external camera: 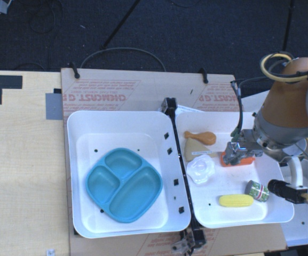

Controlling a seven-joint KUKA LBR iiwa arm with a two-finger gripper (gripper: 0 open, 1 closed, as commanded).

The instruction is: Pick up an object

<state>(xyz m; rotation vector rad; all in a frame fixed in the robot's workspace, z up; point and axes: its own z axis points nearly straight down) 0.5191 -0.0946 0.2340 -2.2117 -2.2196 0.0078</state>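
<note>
An orange object (pixel 242 161) lies in the right bin (pixel 282 213), directly under the gripper (pixel 234 154); I cannot tell whether the tips grip it. Left of them sit a clear lid (pixel 200 169) and drumstick (pixel 201 137); below, corn (pixel 236 200) and a can (pixel 257 190). The left bin (pixel 79 137) holds a blue plate (pixel 123 184).

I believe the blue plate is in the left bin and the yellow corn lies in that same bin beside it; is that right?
Not quite. The blue plate is in the left bin, but the corn lies in the right bin, near a small can. The camera view shows this.
</note>
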